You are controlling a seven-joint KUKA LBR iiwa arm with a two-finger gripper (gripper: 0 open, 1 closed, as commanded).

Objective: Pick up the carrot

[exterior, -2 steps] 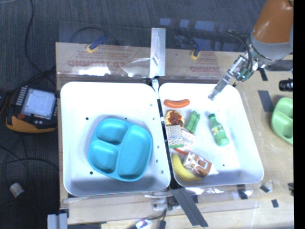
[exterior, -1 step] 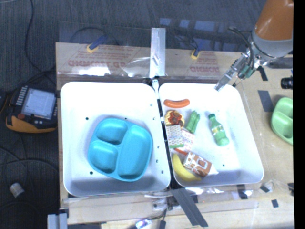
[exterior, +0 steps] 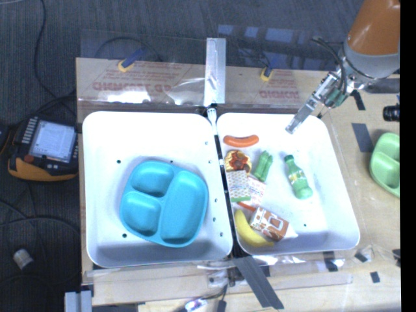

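Seen from the camera above: the slim orange carrot (exterior: 241, 140) lying flat along the far wall of the right-hand shallow white bin (exterior: 338, 194), clear of the green plastic bottle (exterior: 299, 177) and the yellow banana (exterior: 250, 229), so likely easy to reach from above. Grey two-finger gripper (exterior: 292, 127) poised over the bin's far right corner, near but apart from the carrot; cannot tell whether spread or closed, nothing visibly held. Blue divided plate (exterior: 164, 202) sitting in the left bin.

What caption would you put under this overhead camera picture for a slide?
Gripper hovers over the right bin's far edge; an orange carrot lies untouched among food items.
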